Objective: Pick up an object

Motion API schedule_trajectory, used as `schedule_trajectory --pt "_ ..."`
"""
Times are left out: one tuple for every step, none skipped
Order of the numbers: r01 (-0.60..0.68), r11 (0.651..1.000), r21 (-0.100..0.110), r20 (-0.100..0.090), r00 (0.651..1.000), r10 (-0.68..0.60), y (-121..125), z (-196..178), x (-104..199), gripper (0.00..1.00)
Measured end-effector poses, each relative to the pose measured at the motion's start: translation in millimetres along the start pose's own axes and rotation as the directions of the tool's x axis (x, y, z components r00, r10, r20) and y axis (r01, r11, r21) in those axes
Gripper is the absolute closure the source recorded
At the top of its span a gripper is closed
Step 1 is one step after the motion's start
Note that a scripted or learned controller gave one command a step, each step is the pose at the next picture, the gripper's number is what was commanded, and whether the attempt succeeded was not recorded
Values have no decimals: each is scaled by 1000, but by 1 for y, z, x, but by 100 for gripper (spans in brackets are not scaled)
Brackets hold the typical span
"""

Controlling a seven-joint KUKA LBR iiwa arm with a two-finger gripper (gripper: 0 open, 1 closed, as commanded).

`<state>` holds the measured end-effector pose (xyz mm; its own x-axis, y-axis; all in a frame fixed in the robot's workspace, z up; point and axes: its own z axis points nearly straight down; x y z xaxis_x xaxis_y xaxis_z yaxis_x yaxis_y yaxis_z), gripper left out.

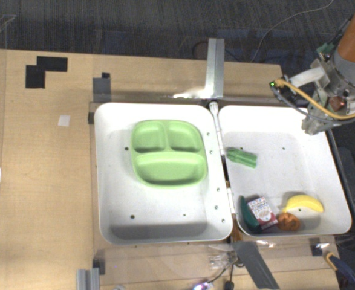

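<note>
Nearest the camera, along the front wall of the right bin (340, 222), we find three items grouped together: a small carton with a red-and-white printed face (260, 209) leaning on a dark teal object (247, 213), a brown-orange lump (289, 221) touching the carton's right side, and a yellow banana (304, 204) lying just beside and slightly behind that lump. We note a green block-shaped piece (242, 157) farther back in the same bin, near the divider between the bins and well apart from the front group. We see the left bin (113, 180) holding a green sectioned plate (167, 151), which lies flat with two small compartments at the back and one wide compartment toward the front. We locate the gripper (315, 124) at the upper right, over the back right corner of the right bin, well apart from every object in it. Yellow cable (298, 93) loops around the wrist housing above it. We cannot tell whether the claw is spread or pressed together at this angle, and we see nothing between its tips. Both bins rest on a wooden bench (38, 180).
</note>
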<state>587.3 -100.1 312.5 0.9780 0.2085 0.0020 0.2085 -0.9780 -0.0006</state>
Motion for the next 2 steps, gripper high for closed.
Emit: schedule_trajectory --pt "15 1000 0 0 1000 -15 -4 11 67 100" --pt "-6 1000 1 -2 1000 6 -35 -2 83 100"
